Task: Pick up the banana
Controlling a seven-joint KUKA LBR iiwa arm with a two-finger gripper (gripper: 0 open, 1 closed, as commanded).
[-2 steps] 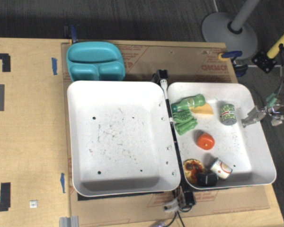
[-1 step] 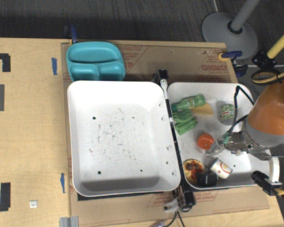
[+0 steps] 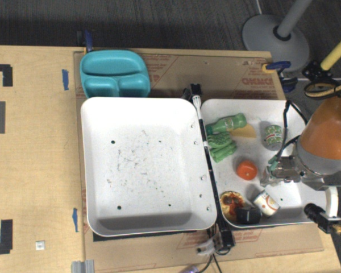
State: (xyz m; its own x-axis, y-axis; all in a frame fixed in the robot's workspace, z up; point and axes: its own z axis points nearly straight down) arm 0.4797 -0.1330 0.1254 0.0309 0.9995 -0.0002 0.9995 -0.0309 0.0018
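Camera view, front edge first: down at the near wall of the right bin (image 3: pixel 273 220) sits a small black object (image 3: pixel 248 215). It is touching a round yellow-and-red thing (image 3: pixel 231 200) on one side, and a little white labelled can (image 3: pixel 266 203) lies tipped over just beside it on the other. The pincer (image 3: pixel 277 170) hangs low over the bin floor above that can, on the grey arm (image 3: pixel 325 144) with its orange band coming in from the right. From here I cannot tell whether it is open or closed, and I see nothing held in it. An orange ball (image 3: pixel 246 170) lies just beside it.

Farther back, a ridged green object (image 3: pixel 222 148) lies against the bin's left wall, and a green bottle (image 3: pixel 227 123) lies on its side behind that. What I take for the banana (image 3: pixel 246 131) is a pale yellow piece tucked against the bottle's right end, well apart from the pincer. A green-and-white can (image 3: pixel 272 134) stands near it.

The left bin (image 3: pixel 142 164) shows only scuffs. Beyond it a teal divided tray (image 3: pixel 115 73) rests on the cardboard-covered tabletop (image 3: pixel 216 73).
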